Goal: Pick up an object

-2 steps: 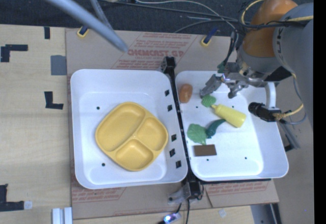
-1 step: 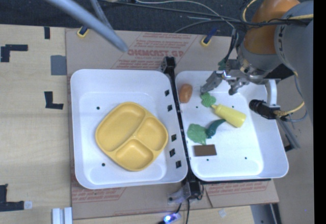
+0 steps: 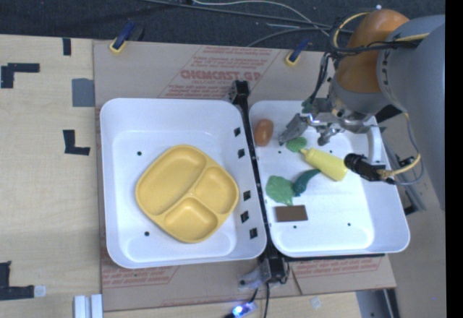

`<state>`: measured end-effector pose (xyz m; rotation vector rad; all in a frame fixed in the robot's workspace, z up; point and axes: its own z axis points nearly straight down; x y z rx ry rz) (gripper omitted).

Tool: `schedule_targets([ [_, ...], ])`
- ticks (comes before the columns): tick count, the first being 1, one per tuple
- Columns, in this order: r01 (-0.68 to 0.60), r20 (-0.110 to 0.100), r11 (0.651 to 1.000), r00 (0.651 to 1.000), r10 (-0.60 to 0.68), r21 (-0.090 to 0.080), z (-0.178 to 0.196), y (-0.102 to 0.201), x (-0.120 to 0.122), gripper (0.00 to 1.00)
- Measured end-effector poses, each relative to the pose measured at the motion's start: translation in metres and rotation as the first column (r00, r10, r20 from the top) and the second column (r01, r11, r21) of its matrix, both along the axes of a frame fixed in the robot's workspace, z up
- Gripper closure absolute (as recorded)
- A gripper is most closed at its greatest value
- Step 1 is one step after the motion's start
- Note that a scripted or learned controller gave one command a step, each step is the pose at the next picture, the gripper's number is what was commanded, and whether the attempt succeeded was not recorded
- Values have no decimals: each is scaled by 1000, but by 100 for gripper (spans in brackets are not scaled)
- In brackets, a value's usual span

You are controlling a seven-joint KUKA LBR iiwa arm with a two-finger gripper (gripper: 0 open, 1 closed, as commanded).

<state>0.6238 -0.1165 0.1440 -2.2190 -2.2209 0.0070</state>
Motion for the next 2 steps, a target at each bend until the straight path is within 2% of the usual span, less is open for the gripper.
schedule_targets([
  [1,0,-2,1000,1000,0,0,-55,0,-2,0],
  [2,-2,1,1000,1000,2,1,-42,1,-1,100],
])
